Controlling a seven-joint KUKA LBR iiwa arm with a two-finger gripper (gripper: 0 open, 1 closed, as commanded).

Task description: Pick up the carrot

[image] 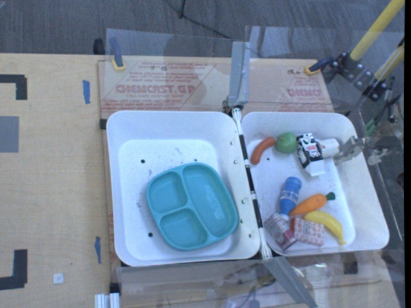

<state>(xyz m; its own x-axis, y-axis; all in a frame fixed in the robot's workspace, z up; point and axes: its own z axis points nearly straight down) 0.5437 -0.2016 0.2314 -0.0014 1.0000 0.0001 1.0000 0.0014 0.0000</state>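
The carrot (310, 203) lies in the right bin (369, 172), touching the banana (328, 225), just beside the blue bottle (289, 194). It looks light, stiff and smooth; I'd pinch across its thick orange middle. Whether the gripper is wide or closed, I cannot tell.

A single fixed camera looks down at a slant on the bench (51, 172) from above, far enough back to take in both white bins whole. The left bin (122, 140) sits at the centre of the frame, the right bin (366, 191) toward the lower right. Grey floor (77, 5) runs across the top edge, the far side of the scene. Clear panels (192, 50) stand behind the bins at upper centre.
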